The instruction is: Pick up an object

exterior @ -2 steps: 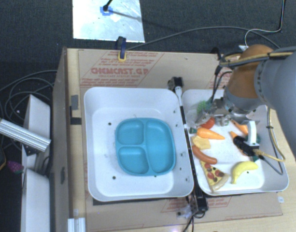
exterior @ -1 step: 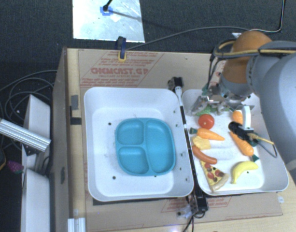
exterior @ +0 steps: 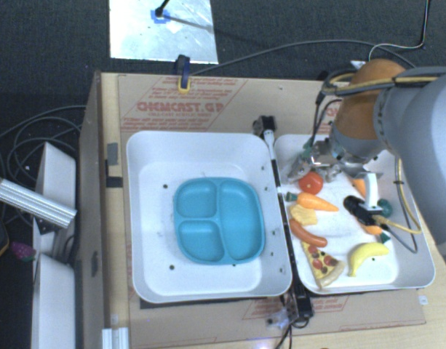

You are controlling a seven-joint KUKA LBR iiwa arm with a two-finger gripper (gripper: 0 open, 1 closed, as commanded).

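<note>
Jaws: you cannot tell their state; your gripper [exterior: 315, 164] sits low at the right bin's [exterior: 415, 273] far left corner, just above the tomato [exterior: 311, 183]. Right bin, near edge: banana [exterior: 367, 255], pizza slice [exterior: 324, 262]. Middle: carrot [exterior: 317, 203], sausage [exterior: 307, 232]. Left bin [exterior: 146, 195]: blue divided plate [exterior: 217, 219], centred.

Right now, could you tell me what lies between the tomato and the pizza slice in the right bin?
In the camera view, between the tomato and the pizza slice lie a carrot, a pale yellow piece and a sausage.
</note>
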